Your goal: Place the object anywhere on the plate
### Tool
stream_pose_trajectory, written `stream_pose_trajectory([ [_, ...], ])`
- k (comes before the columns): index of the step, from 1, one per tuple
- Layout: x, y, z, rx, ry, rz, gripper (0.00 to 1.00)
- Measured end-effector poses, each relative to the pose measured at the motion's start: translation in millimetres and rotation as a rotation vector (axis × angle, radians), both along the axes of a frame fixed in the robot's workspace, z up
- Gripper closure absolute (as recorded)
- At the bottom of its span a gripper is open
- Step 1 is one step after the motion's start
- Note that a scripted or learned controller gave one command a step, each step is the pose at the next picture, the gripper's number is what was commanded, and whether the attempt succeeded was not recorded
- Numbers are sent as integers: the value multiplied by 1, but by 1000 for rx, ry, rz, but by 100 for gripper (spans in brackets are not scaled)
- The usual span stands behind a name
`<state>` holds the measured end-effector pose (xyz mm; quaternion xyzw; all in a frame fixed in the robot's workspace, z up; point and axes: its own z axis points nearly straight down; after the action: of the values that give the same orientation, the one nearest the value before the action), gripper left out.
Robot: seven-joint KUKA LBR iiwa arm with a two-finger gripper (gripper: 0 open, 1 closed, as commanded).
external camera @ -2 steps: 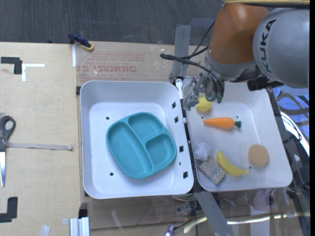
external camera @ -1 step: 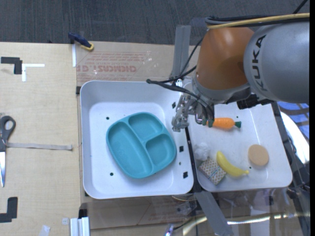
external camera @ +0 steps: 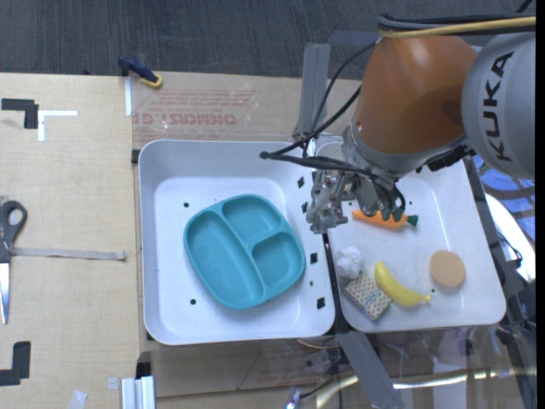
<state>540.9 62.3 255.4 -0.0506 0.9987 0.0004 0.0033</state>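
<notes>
Plate, turquoise and divided into three compartments, lies tilted in the left bin with nothing on any of its sections. Judged from this, the task is at an early stage: no object has been carried over, and the pick, the transfer across the shared rim and the release all remain. Which object is meant is not specified; the likeliest candidate is the carrot, orange with a green tip, which lies just beside the pincer in the right bin.

The pincer hangs over the inner edge of the right bin, close to the divide between the two bins. Its fingers are tangled visually with cables and bracketry, so whether they are spread or pressed together cannot be told, and nothing is seen between them.

Contents of the right bin: the carrot towards the far side; a white crumpled lump, possibly paper or foam; a patterned sponge-like block near the front; a yellow banana just beside that block; and a round tan disc, apart from the rest. The left bin holds the plate alone.

Scissors rest on the tabletop at far left.
</notes>
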Motion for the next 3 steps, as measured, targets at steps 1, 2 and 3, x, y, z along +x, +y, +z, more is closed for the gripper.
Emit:
stream_pose_trajectory([
  [1,-27,10,217,0,-6,90,100],
  [2,-33,-36,238,-3,-8,372,100],
  [3,54,-34,236,-3,0,460,100],
])
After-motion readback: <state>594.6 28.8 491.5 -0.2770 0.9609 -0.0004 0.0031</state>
